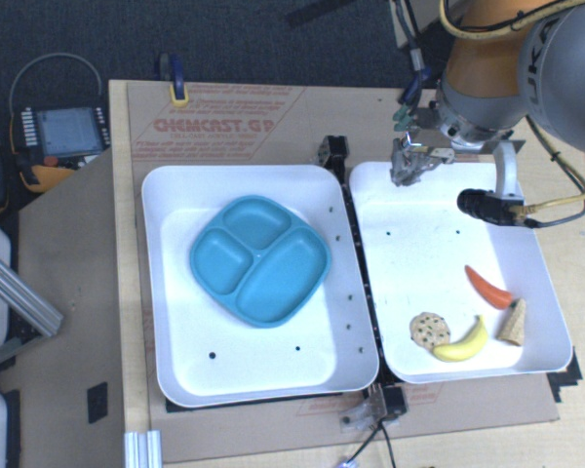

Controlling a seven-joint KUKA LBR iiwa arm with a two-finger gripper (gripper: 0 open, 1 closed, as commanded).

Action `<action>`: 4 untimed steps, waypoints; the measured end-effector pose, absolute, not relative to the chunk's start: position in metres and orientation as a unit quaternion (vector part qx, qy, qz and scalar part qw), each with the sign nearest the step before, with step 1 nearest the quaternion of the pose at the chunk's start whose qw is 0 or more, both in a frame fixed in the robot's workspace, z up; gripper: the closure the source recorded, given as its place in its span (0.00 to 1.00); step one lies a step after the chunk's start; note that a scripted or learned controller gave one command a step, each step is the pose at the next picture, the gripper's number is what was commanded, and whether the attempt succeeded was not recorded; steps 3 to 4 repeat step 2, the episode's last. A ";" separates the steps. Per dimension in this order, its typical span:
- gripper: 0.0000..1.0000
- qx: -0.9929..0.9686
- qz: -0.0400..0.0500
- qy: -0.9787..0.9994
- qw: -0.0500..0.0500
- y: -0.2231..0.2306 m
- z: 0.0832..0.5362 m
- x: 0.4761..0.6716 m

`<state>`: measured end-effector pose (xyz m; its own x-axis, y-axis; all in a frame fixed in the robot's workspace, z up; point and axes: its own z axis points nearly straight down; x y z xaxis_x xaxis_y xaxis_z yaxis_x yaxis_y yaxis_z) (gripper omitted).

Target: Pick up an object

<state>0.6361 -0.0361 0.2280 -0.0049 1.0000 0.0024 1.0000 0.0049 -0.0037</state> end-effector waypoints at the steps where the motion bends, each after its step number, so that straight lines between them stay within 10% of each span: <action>1: 1.00 -0.705 0.001 -0.709 0.002 0.021 0.222 0.609; 2: 1.00 -0.705 0.000 -0.709 0.002 0.072 0.230 0.577; 4: 1.00 -0.705 0.000 -0.709 0.002 0.072 0.230 0.577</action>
